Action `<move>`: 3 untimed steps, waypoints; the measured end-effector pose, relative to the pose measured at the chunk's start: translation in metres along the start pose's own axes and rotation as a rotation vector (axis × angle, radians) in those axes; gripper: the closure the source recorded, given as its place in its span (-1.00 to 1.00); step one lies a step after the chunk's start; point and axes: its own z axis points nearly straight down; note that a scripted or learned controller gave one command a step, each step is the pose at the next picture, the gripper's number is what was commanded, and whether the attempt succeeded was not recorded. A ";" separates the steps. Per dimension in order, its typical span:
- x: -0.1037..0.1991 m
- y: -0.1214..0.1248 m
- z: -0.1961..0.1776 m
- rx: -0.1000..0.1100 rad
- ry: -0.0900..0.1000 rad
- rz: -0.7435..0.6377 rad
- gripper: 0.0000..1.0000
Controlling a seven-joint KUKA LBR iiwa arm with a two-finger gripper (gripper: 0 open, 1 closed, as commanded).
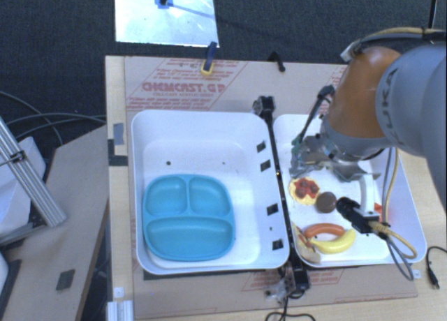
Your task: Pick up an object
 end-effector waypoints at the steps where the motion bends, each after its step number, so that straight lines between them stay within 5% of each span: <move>1: 0.073 -0.050 0.006 0.016 0.001 0.003 1.00; 2: 0.155 0.016 -0.170 -0.009 0.005 0.001 1.00; 3: 0.149 0.013 -0.171 0.009 -0.002 0.003 1.00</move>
